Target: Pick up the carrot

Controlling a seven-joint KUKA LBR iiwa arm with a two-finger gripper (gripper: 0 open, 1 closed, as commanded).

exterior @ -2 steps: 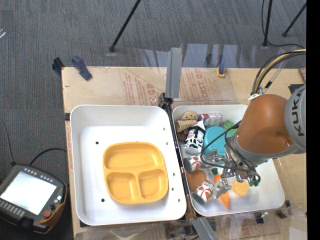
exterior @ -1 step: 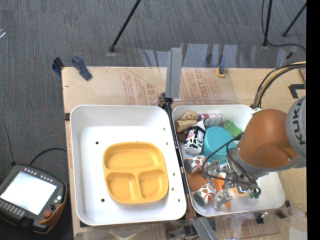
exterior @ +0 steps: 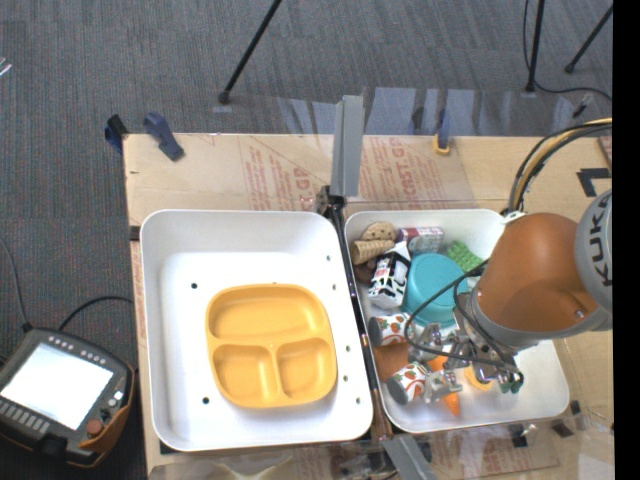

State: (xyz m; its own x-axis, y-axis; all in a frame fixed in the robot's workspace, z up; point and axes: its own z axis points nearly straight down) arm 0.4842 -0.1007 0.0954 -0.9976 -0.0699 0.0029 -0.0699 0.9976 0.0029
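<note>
The carrot [exterior: 452, 403] shows as a small orange piece near the front edge of the right bin [exterior: 545, 393], mostly hidden under the gripper. My gripper [exterior: 462, 366] hangs low over the front middle of that bin, directly above the carrot, with the orange-banded wrist [exterior: 535, 273] covering much of the bin's right half. Whether the carrot is touched or held is hidden by the gripper body.
Crowded in the right bin's left half are a teal cup [exterior: 433, 283], a black-and-white cow toy [exterior: 388, 280], an ice cream cone [exterior: 372, 243], a green piece [exterior: 463, 256] and small patterned cans [exterior: 408, 380]. The left bin [exterior: 170, 258] holds a yellow divided plate [exterior: 270, 344].
</note>
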